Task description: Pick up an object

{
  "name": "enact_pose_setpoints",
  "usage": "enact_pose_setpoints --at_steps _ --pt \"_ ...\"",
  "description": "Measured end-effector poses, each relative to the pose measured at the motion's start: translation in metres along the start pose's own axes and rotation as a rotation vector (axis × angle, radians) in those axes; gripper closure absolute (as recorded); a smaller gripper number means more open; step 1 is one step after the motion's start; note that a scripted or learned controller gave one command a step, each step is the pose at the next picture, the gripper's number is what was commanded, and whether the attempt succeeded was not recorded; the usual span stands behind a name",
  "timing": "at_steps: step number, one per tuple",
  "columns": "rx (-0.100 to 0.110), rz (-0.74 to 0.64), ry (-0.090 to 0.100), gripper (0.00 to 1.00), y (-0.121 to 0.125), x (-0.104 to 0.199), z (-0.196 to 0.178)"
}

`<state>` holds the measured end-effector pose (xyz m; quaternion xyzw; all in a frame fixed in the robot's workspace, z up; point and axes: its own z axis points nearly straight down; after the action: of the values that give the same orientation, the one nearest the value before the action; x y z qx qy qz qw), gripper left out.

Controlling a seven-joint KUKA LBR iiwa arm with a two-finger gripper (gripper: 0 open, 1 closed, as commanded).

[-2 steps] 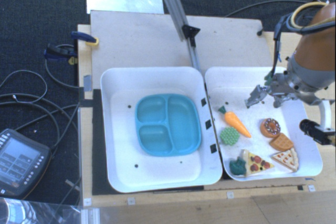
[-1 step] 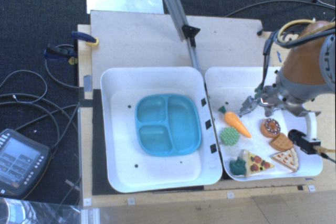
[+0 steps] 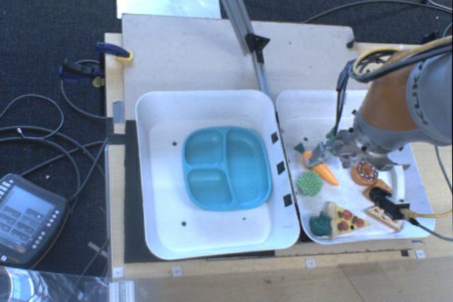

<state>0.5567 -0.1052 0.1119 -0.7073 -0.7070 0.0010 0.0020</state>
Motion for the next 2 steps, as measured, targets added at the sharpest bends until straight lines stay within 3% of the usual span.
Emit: enact_pose_setpoints --at_steps 1,2 --pt "-0.008 0.0 -0.001 1.0 0.002 -0.001 -0.014" --pt "-0.011 -0.004 -0.002 1.0 -0.003 -0.001 -0.06"
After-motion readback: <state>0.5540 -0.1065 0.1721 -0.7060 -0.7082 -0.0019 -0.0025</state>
